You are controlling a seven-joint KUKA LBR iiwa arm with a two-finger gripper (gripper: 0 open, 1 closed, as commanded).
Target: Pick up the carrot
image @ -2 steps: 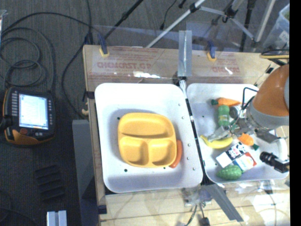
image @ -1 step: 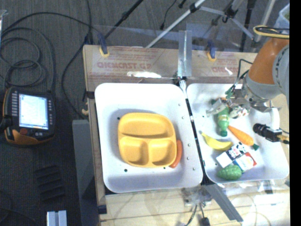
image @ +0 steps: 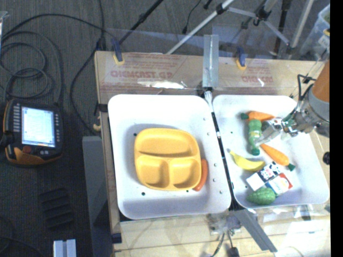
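Status: the pick is not done, as far as this view shows.

The gripper (image: 269,131) reaches in from the right and sits low inside the right bin (image: 316,167), with the grey arm and its orange band (image: 323,84) above it at the frame's edge. The tip is over the gap between the green bottle (image: 253,135) and the lower carrot (image: 274,153), just beside both. Whether it grasps anything cannot be told: the tip is small and blurred against the white floor, and nothing is visibly clamped.

Two carrots lie in that bin. The lower carrot lies flat on the bin floor, slanting down to the right, just under the tip. The upper carrot (image: 259,115) lies flat near the back wall, next to the bottle's top. Neither is lifted.

Other contents there: banana (image: 245,161), small carton (image: 270,179) and a green vegetable (image: 261,195) near the front.

The left bin (image: 123,159) holds the yellow divided plate (image: 165,158), with an orange item (image: 202,174) against its right rim, possibly a third carrot, hard to tell.

Judgement: the arm looks to be at the approach or descent stage over the lower carrot. Left to do: secure the grasp, lift clear of the bin, and confirm the carrot comes up. Risk: the bottle is crowded close and could be nudged or caught instead.
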